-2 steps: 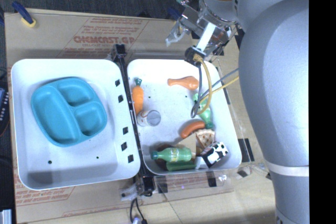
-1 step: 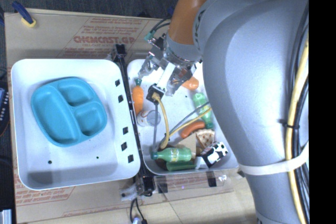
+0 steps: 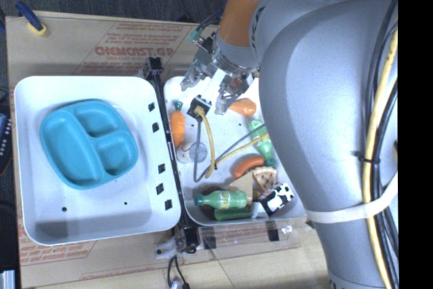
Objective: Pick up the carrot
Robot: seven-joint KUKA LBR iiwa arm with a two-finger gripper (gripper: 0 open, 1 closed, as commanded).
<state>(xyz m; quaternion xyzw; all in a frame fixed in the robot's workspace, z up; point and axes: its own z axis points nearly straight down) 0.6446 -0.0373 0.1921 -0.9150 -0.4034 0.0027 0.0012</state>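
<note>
Now the carrot (image 3: 177, 128) lies by the left wall of the right bin (image 3: 177, 88). Just up and right of the carrot hangs the gripper (image 3: 208, 86), fingers apart, holding nothing.

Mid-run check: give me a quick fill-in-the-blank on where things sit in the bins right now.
1. The carrot lies in the right bin, close to its ____ wall.
2. The blue divided plate sits in the ____ bin.
3. The green bottle lies on its ____ near the front of the right bin.
4. The pincer hangs over the ____ bin, above the carrot's end of it.

Missing words: left; left; side; right
</note>
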